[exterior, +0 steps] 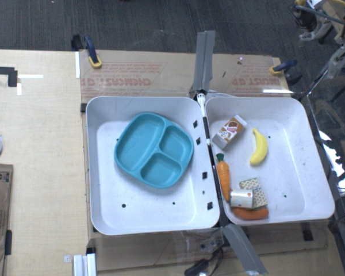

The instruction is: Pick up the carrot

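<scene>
Nearest me in the right bin (310, 154), an orange sausage-shaped piece (250, 213) and a small white cup (241, 198) lie touching. Just beyond them the carrot (223, 179) lies flat against the bin's left wall, green top pointing away from me, untouched, so by my reading the pick has not begun. Farther back sit a small carton (229, 131) and a banana (259, 147). Of the arm I make out only cabling at the top right corner, well apart from the carrot; I cannot tell how the jaws stand.

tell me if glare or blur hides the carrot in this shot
Camera view: the small orange carrot with a green top is sharp and evenly lit by the right white bin's left wall; soft shadows, no glare on it; bright reflections sit only at the far right edge.
</scene>
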You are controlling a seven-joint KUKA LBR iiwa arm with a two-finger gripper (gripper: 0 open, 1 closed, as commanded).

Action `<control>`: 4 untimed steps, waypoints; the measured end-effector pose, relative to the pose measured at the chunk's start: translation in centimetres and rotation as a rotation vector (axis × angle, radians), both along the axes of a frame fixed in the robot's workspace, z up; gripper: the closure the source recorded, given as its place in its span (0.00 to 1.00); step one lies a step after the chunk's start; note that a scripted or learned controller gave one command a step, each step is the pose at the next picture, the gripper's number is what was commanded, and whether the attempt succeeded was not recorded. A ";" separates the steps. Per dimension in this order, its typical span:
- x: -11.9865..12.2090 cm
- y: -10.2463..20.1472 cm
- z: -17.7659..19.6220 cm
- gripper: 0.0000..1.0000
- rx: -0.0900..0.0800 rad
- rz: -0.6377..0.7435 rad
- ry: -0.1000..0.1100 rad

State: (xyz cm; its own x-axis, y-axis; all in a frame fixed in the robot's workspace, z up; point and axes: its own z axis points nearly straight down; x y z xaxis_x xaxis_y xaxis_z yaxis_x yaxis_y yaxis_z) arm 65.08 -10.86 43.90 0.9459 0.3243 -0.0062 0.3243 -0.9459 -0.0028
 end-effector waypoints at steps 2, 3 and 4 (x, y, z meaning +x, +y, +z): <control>0.0 1.7 0.1 0.00 -0.002 -0.120 -0.003; 0.0 3.9 0.1 0.00 -0.002 -0.132 -0.003; 0.0 6.0 0.1 0.00 -0.002 -0.094 -0.004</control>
